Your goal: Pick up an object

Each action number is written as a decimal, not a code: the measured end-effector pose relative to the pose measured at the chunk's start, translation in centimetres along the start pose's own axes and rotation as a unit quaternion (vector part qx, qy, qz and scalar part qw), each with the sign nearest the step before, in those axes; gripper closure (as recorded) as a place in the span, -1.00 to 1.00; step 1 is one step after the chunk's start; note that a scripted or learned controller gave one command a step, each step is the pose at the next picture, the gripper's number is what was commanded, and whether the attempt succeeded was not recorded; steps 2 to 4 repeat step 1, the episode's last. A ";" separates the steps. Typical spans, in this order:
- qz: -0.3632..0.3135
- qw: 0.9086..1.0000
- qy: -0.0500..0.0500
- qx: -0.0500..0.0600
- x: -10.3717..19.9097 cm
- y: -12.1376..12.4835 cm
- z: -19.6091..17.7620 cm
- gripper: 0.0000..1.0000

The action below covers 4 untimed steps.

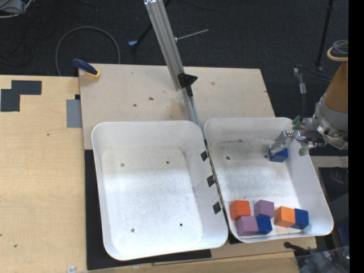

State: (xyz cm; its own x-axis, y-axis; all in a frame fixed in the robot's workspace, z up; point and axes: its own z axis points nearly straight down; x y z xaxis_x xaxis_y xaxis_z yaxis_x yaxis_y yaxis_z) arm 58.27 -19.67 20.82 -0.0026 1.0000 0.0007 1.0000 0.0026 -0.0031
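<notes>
The gripper (280, 148) hangs over the right bin (250, 131) with a small blue block (279, 156) at its fingertips — apparently pinched between nearly closed fingers, just above the floor. A clean lift calls for a straight, slow rise — any sideways swing risks shaking the block loose. Five other blocks (267, 216) crowd the near edge.

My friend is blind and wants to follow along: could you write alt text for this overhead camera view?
A robot gripper reaches from the right into the right bin, with a small blue block at its fingertips. Six orange, purple and blue blocks cluster at that bin's near edge, beside the left bin.
</notes>
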 end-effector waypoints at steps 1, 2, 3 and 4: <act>-0.001 1.000 -0.002 -0.005 -1.1 7.5 -4.9 -1.00; -0.001 1.000 -0.002 -0.005 -1.1 7.5 -4.9 -1.00; -0.001 1.000 -0.002 -0.005 -1.1 7.5 -4.9 -1.00; -0.001 1.000 -0.002 -0.005 -1.1 7.5 -4.9 -1.00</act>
